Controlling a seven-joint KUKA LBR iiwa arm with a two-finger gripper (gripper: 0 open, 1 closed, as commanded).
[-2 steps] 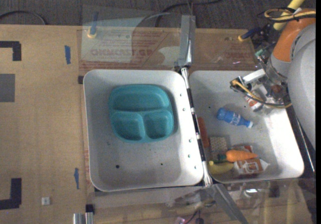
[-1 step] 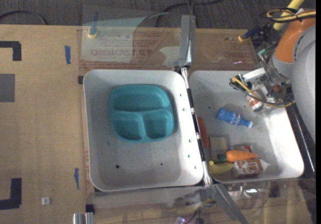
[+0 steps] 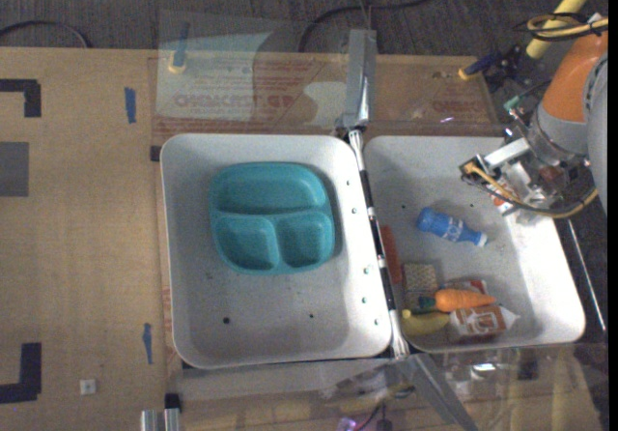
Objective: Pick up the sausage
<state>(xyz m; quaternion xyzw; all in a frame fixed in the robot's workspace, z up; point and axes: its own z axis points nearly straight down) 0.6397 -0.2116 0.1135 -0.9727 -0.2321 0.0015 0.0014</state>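
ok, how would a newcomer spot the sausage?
In the shallow white bin on the view's right, look along its left wall. The sausage is the slim reddish stick lying against that wall, left of a tan square piece; no neighbour is so thin.

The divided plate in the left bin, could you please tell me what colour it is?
The divided plate is teal, plain and unpatterned, seen clearly in the camera view.
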